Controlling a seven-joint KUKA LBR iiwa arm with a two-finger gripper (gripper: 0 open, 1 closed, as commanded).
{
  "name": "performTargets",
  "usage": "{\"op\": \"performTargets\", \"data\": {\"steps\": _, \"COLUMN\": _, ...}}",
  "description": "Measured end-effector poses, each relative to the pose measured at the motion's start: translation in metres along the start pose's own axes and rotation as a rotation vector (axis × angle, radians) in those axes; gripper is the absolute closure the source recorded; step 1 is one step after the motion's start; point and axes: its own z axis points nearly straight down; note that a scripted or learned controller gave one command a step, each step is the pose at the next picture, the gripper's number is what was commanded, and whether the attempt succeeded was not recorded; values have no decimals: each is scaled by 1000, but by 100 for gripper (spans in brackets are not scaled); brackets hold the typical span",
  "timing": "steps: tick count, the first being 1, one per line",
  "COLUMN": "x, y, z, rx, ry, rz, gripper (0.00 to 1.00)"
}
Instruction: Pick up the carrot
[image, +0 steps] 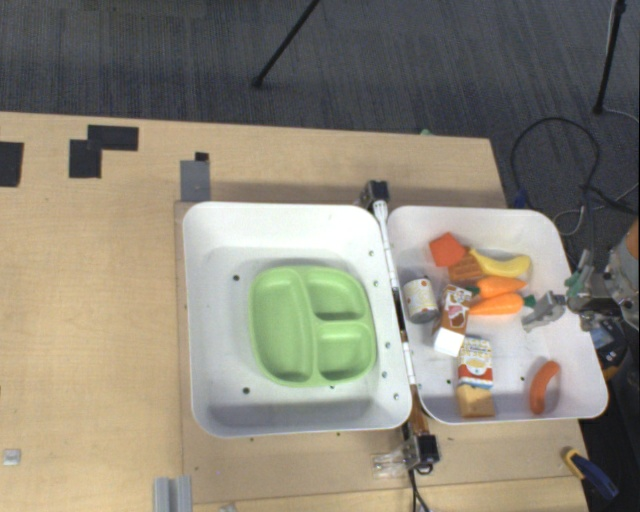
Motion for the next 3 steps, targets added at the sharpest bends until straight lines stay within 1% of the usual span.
{"op": "performTargets", "data": {"steps": 1, "x": -5, "y": 51, "z": 102, "rx": -1, "ry": 4, "rz": 8, "gripper": 0}}
{"op": "performTargets", "data": {"steps": 2, "x": 12, "y": 101, "z": 110, "rx": -1, "ry": 1, "rz": -64, "gripper": 0}}
{"op": "performTargets", "data": {"steps": 3, "x": 16, "y": 172, "z": 113, "rx": 8, "ry": 1, "rz": -190, "gripper": 0}}
